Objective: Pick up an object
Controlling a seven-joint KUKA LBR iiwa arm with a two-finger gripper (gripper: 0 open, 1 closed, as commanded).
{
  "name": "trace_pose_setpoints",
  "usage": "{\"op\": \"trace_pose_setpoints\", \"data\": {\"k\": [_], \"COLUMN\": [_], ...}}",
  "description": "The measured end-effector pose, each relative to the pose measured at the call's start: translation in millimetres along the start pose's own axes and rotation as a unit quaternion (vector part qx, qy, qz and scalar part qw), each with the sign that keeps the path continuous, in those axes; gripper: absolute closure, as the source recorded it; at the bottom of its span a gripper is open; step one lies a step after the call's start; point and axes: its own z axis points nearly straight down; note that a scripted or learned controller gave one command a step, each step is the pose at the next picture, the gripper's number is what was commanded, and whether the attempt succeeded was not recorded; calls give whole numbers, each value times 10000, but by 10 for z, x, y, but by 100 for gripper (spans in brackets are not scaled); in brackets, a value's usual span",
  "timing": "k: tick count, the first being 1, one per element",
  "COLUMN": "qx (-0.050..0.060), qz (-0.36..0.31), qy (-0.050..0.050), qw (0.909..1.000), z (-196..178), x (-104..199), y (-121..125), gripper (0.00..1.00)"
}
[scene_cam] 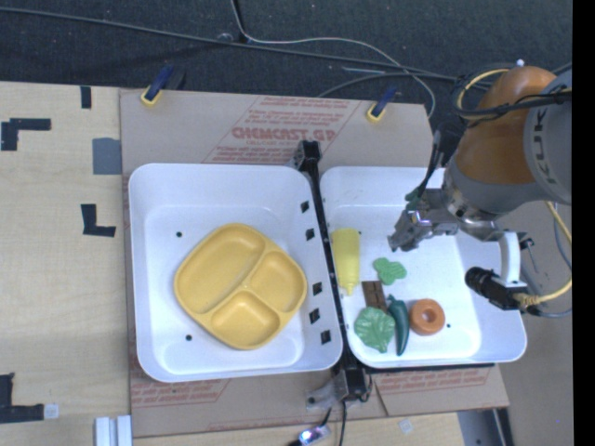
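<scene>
Camera view. Two shallow white plastic bins sit side by side on a brown cardboard sheet [279, 128] printed with red lettering. The sheet rests on a light wooden bench [56, 277].

The left bin [149, 193] holds a yellow plastic plate with three compartments [241, 284]. The plate lies flat near the centre of that bin, turned at an angle to the walls.

The right bin [497, 347] holds six small items, all in its lower half:
- A pale yellow, elongated toy, possibly a corn cob [347, 258], lies at 9 o'clock, close beside the divider between the bins.
- A small green leafy toy piece [390, 270] lies near the bin centre.
- A small brown block [374, 294] lies just below that leafy piece.
- A larger light green leafy toy, like a lettuce head [373, 329], lies at 7 o'clock.
- A dark green, slim pepper-shaped toy [400, 323] lies touching the lettuce head on its 3 o'clock side.
- An orange ring-shaped toy, like a doughnut [428, 317], lies at 5 o'clock, just beside the pepper.

The grey arm with the orange band [502, 137] enters from 3 o'clock. Its two-finger gripper [409, 235] hangs over the upper middle of the right bin, at 1 o'clock from the small leafy piece. No item is seen between the fingers. Finger spacing: cannot tell.
</scene>
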Motion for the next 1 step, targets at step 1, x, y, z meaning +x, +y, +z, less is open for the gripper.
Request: {"op": "trace_pose_setpoints", "data": {"k": [1], "qx": [2], "qz": [-32], "qy": [9], "qw": [10000], "z": [-101], "x": [611], "y": [10], "gripper": [100]}}
